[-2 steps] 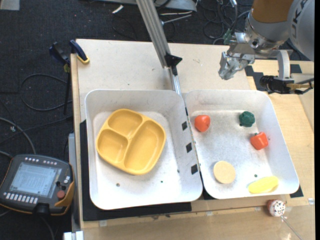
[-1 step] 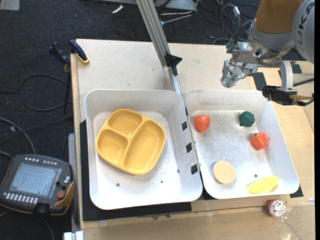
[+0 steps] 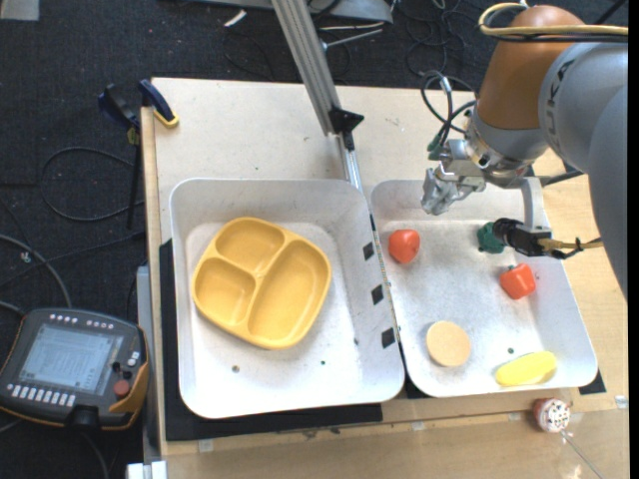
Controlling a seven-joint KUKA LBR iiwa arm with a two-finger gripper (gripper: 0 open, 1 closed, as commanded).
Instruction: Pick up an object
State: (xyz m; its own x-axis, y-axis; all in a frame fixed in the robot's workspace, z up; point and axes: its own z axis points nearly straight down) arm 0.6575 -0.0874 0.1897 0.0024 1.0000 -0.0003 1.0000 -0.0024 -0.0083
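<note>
Small ball (image 3: 550, 414): on the table (image 3: 250, 128), just outside the right bin (image 3: 477, 302), past its 5 o'clock corner. I judge it is out of play there.

Yellow long thing (image 3: 526, 369): lies flat at 5 o'clock in the right bin, close to the rim. The wall beside it would make a grasp awkward.

Tan disc (image 3: 448, 344): flat on the floor of the bin at 7 o'clock, apart from the others. It is low, so I think it is hard to grip.

Yellow plate (image 3: 262, 280): alone in the left bin (image 3: 205, 392), with three compartments facing up. The arm is not over this bin.

Orange-red piece (image 3: 517, 281): at 3 o'clock in the right bin, with free space around it.

Red round thing (image 3: 403, 245): at 10 o'clock in the right bin, near the wall shared with the left bin. It is the loose thing nearest to the claw, at about 7 o'clock from it, so I take it as the likely thing to pick.

Green thing (image 3: 489, 236): small, at 12 o'clock, partly hidden by the robot's own parts.

Claw (image 3: 439, 196): points down over the 11 o'clock corner of the right bin and is not directly above any thing. I cannot tell how far open it is, and I see nothing in its hold.

Next move: as a guess, it must shift toward 7 o'clock before it goes down.
</note>
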